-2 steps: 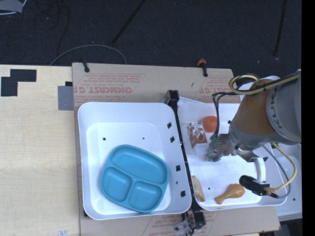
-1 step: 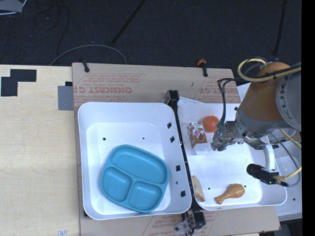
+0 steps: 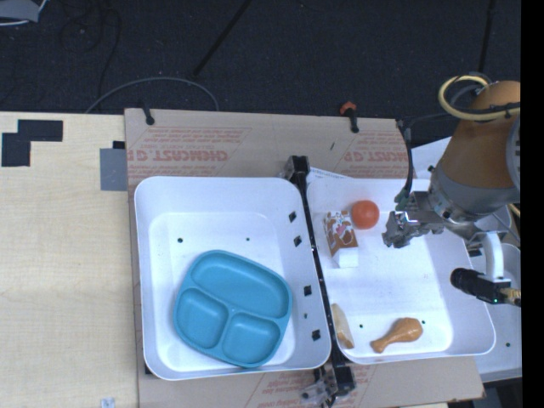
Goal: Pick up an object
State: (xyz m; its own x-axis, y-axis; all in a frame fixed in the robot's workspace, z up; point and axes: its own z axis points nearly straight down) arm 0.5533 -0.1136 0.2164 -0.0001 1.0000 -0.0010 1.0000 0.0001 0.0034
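The end effector [image 3: 398,232] hangs over the right-hand bin [image 3: 463,334], toward that bin's far side, with nothing visibly between its parts; whether it is spread or pressed together cannot be told from this angle.

Candidate objects lie in the same bin: an orange-red ball [image 3: 365,213] just beside the end effector on its left, a small printed carton [image 3: 340,232] touching or nearly touching a white block [image 3: 347,259] near the divider between bins, a tan drumstick-shaped toy [image 3: 397,334] toward the near edge, and a pale bread-like piece [image 3: 342,325] against the near-left corner. A blue sectioned tray [image 3: 231,307] lies in the left bin [image 3: 157,228].

Risks, in my judgement:
- The ball is round and would likely roll away if nudged on descent (the bin floor looks smooth).
- Carton and block sit close together; a closing grasp could catch both or push one into the divider.
- A descent between ball and carton may close on nothing.
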